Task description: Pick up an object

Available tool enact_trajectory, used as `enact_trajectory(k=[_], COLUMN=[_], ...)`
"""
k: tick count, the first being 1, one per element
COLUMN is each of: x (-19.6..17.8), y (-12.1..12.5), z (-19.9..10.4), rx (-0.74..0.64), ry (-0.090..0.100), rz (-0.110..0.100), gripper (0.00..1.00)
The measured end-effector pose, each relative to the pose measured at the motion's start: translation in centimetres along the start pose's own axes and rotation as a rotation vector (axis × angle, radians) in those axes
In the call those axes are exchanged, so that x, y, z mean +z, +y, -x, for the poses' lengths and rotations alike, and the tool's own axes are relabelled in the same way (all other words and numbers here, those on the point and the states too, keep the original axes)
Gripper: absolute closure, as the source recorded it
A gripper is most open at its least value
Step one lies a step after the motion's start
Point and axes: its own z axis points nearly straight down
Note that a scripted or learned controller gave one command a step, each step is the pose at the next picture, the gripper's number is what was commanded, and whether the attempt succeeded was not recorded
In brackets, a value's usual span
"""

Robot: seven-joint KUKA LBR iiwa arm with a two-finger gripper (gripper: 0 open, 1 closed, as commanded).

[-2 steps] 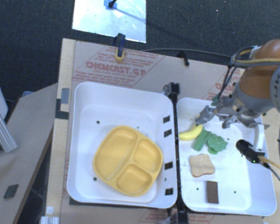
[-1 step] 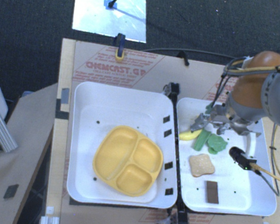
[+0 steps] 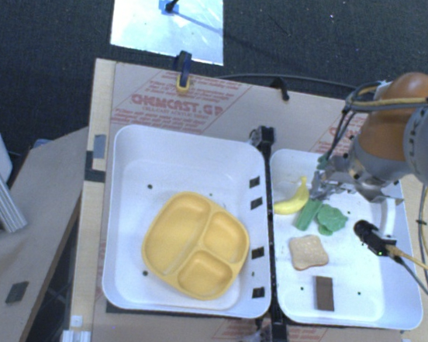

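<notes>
Camera view: we see the two-finger gripper (image 3: 323,185) low in the right white bin (image 3: 399,308), over the small yellow plastic banana (image 3: 294,201).

We judge this the reach before the grasp; nothing sits between the fingers, and we cannot tell their spread. The banana lies near the bin's left wall, touching the green leafy plastic piece (image 3: 325,218), its long axis running from lower left up to its tip at upper right. Next, we'd want the closing line set across that axis.
</notes>
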Motion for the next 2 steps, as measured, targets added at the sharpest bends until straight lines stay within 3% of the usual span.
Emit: enact_trajectory(k=[1,2], x=[-6.4,-10.4], y=[-0.1,0.0], z=[-0.1,-0.1], rx=[-0.002,-0.002], ry=[0.0,0.0], rz=[0.003,0.003], gripper=[1.0,1.0])
